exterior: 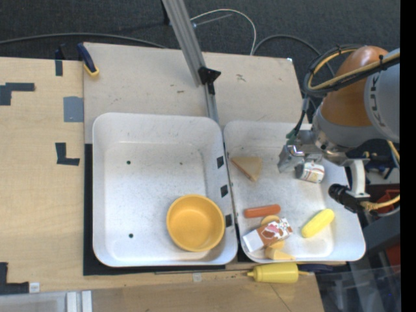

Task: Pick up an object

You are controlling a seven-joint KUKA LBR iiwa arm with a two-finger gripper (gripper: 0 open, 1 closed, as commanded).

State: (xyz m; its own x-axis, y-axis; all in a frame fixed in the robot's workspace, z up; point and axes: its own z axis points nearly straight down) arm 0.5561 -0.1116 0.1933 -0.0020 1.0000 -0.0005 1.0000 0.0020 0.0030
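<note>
My gripper [294, 157] hangs low over the right bin [344, 246], near its upper right part, on the grey arm with the orange band. A small white and tan cylinder [312, 172] lies right beside the gripper, touching or nearly touching it. A tan wedge of bread [247, 168] lies to the gripper's left. Lower in the same bin are an orange sausage [262, 210], a red and white packet [272, 231] and a yellow corn-like piece [318, 223].
The left bin [130, 142] holds a yellow bowl [194, 222]. A yellow bottle [275, 273] lies on the bench in front of the right bin. A slanted metal pole [185, 31] crosses above the bins' divider. Cables loop by the arm at the right.
</note>
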